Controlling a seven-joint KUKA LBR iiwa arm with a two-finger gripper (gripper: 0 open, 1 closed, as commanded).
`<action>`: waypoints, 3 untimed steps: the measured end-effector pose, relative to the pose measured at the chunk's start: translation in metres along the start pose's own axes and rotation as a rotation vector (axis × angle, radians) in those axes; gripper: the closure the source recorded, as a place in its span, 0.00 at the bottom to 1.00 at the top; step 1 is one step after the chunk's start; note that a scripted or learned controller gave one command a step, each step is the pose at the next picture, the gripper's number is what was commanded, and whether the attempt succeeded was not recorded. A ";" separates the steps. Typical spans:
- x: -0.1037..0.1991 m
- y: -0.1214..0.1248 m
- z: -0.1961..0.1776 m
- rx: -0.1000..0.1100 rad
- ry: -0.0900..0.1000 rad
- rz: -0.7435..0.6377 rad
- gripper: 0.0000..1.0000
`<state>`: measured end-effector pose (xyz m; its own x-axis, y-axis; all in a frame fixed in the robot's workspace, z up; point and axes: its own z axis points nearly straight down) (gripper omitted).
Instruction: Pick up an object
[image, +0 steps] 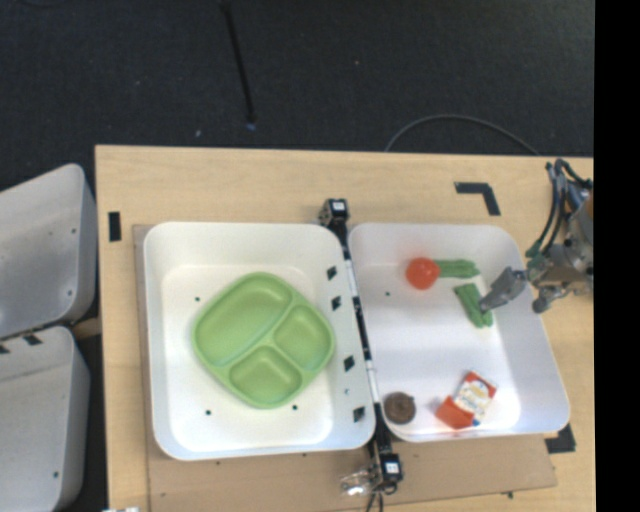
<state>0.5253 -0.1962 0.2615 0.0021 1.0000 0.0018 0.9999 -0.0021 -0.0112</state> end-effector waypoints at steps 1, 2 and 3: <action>0.001 0.002 -0.007 -0.012 -0.003 -0.003 0.00; 0.000 -0.006 0.052 -0.007 -0.002 -0.002 0.00; 0.002 -0.006 0.115 -0.007 -0.002 -0.002 0.00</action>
<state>0.5175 -0.1943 0.1463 0.0006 1.0000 -0.0003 1.0000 -0.0006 -0.0038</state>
